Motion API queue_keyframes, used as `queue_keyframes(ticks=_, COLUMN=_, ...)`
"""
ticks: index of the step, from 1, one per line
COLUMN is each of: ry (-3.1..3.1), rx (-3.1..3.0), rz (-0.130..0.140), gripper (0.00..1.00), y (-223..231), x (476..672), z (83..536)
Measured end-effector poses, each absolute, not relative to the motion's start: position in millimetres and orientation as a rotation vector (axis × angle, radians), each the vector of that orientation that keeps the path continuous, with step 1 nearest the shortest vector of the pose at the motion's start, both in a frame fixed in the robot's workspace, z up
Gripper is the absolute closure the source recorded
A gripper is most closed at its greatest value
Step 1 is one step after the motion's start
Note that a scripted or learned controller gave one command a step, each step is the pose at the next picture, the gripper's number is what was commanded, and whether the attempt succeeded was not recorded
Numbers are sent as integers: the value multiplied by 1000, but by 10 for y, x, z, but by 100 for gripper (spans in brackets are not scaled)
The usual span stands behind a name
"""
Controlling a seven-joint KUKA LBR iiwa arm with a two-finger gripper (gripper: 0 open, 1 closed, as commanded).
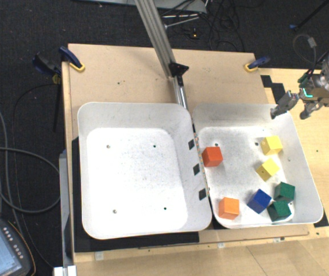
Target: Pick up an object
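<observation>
Camera view from above: a tan wooden bench (124,76) takes up most of the shot, with two shallow white bins sitting on it side by side. The left bin (134,168) is the bigger-looking one, speckled grey on its floor. The right bin (239,122) touches it along the middle edge and has all the blocks in it.

The arm's wrist comes in from the right edge, and the gripper (295,106) hangs over the top right corner of the right bin, well apart from every block. Its two fingers are spread apart with nothing between them, so it's released.

Blocks, all cubes in the right bin: an orange-red cube (212,156) near the bin's left wall, an orange cube (228,207) down by the front left, and a blue cube (259,200) just right of that. Two green cubes (282,200) are stacked up against each other in the front right corner, touching the blue one or very nearly. Two yellow cubes (271,145) sit further up on the right side, one below the other, near each other but apart.
</observation>
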State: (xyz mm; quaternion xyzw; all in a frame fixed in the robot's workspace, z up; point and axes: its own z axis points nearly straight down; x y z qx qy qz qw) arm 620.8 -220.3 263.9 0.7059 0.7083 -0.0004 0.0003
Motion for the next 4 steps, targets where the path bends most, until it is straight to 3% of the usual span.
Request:
queue_keyframes(ticks=3, ry=2212, rx=2213, rz=1, gripper=0, y=-2175, x=6110, z=1194)
queue_keyframes(ticks=4, ry=2210, rx=2211, rz=7, gripper=100, y=-2172, x=6127, z=1331)
